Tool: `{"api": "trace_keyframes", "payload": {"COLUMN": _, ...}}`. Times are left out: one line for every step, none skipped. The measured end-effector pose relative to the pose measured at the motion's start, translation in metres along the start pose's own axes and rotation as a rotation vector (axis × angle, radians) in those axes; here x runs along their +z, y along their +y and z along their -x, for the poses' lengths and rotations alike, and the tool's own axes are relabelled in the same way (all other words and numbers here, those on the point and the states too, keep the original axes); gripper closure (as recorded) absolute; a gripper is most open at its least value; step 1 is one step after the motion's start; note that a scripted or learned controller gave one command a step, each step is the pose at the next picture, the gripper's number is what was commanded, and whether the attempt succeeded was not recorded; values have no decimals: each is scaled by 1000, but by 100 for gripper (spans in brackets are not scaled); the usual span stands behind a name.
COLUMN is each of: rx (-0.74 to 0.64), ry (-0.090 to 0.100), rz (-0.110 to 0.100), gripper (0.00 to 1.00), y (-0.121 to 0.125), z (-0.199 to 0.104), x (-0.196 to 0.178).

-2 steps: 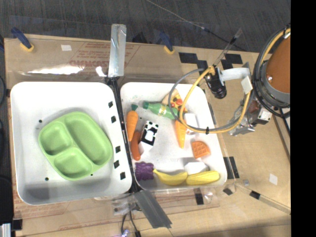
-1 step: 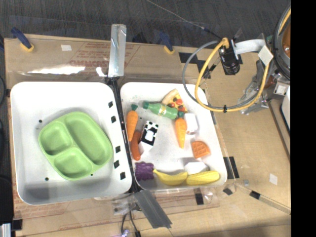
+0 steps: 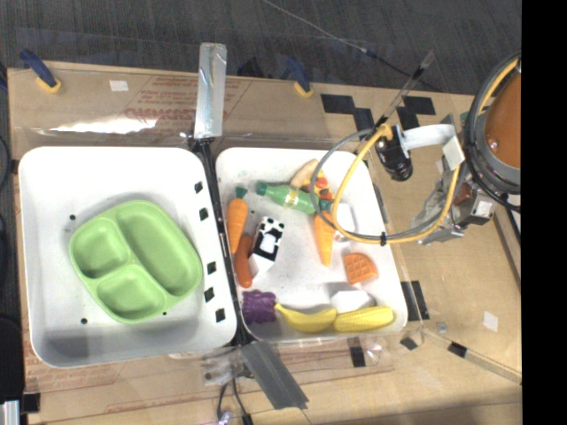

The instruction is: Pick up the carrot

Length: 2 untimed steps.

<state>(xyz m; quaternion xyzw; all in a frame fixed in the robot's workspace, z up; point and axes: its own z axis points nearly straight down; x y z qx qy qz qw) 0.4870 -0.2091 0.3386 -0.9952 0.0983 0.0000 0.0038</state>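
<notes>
Single fixed camera above bench point(image 3: 133, 104), looking down at slant. Medium distance: both bins whole in frame, bench edges cut at 3 and 6 o'clock. Left bin point(image 3: 35, 237) toward 9 o'clock, right bin point(image 3: 390, 273) at centre, just toward 3 o'clock. Far bench edge and dark floor point(image 3: 115, 7) along 12 o'clock; near edge along 6 o'clock. Arm point(image 3: 500, 131) enters from 3 o'clock, partly cropped. Bins look slightly skewed, showing tilt of view. No second view to share scene with.
</notes>
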Motion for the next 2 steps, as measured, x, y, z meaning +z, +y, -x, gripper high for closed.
{"api": "trace_keyframes", "payload": {"rx": 1, "ry": 4, "rz": 0, "gripper": 100, "y": 0, "z": -5, "x": 4}}
{"api": "trace_keyframes", "payload": {"rx": 1, "ry": 5, "rz": 0, "gripper": 100, "y": -2, "z": -6, "x": -13}}
